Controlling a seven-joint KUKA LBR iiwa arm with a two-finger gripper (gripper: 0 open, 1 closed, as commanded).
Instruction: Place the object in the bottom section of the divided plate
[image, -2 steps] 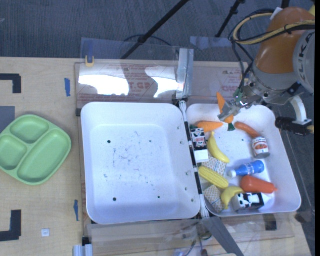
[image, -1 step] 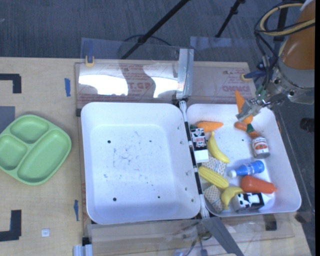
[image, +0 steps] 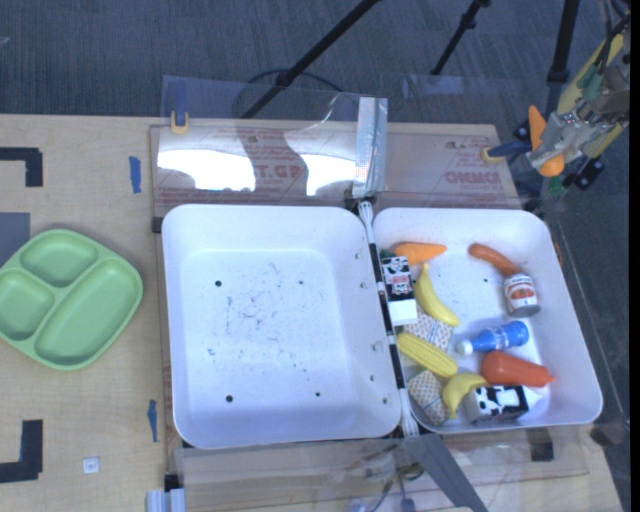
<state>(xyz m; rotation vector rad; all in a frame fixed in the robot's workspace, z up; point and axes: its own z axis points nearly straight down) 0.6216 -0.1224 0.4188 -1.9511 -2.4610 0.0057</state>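
Wooden bench (image: 90, 150) stands on dark grey carpet (image: 90, 50).

Light even and bright over my bench, coming from above. Strong white glare on clear panel (image: 255, 165) behind left bin (image: 200, 240), washing out its surface. Both bins near overexposed, soft shadows under rims. Floor at top dim. Mild softness overall, small labels unreadable. Slight bowing of straight edges toward corners.

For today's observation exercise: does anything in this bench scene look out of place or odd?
Every toy sits in the right bin, crowded together: bananas, corn, a carrot, a can. The green divided plate lies outside the bins, on the bench's left. Nothing looks spilled or damaged.
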